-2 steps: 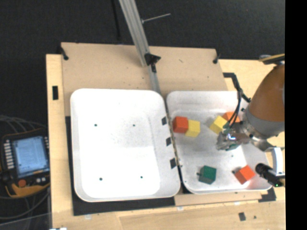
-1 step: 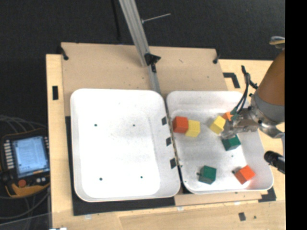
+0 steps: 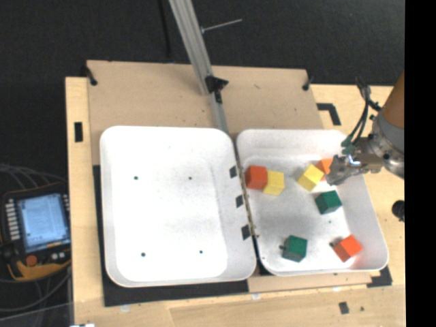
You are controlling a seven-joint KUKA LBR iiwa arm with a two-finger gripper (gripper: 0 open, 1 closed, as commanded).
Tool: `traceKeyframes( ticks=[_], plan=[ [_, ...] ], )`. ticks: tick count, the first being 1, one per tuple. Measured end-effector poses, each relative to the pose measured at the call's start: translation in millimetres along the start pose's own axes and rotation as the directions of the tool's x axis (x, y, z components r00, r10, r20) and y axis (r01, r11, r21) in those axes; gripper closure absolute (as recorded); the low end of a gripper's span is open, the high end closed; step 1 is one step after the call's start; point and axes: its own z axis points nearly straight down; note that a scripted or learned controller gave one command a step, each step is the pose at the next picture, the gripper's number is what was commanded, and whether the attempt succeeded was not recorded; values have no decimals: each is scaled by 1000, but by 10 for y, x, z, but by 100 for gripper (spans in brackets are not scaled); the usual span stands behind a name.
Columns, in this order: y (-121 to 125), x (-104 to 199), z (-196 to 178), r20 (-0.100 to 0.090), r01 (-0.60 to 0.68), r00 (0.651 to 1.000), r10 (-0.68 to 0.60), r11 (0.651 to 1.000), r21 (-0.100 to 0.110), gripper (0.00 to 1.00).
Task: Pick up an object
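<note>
The right bin (image 3: 300, 142) holds several small blocks. An orange block (image 3: 256, 177) touches a yellow block (image 3: 274, 182) near the bin's left wall. Another yellow block (image 3: 310, 177) lies further right, with a green block (image 3: 328, 201) below it. A second green block (image 3: 294, 248) and an orange block (image 3: 347, 247) sit near the front wall. My gripper (image 3: 335, 171) reaches in from the right and hangs low over a small orange block (image 3: 325, 165), just right of the yellow one. That block shows only partly beside the fingers.
The left bin (image 3: 170, 203) sits beside the right one. A slanted metal post (image 3: 194, 43) rises from the bench's back edge between the bins. A handheld control pendant (image 3: 37, 227) rests off the bench at the left.
</note>
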Motion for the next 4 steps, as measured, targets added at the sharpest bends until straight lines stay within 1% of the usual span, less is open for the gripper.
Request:
traceKeyframes(
  ticks=[1,2,3,4],
  plan=[
    [214,432,163,-2,2,1000,-2,1000,7,100],
    [312,943,297,-3,2,1000,-2,1000,9,100],
    [530,1394,249,-3,3,1000,-3,1000,5,100],
    [674,1870,424,-2,2,1000,-2,1000,7,100]
  ],
)
